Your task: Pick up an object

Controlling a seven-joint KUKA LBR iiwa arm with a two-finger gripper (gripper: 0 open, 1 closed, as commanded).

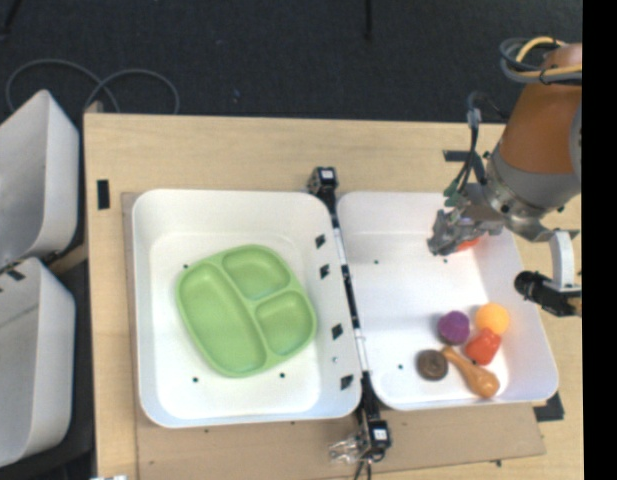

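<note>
Hand [450, 236], grip unreadable, hangs near the right bin's [408, 268] twelve o'clock wall; toys [468, 343] crowd five o'clock, centre open.

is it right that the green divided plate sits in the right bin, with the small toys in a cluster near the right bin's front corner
Not quite. The camera view shows the green divided plate in the left bin. The small toys do cluster near the right bin's front corner.
</note>
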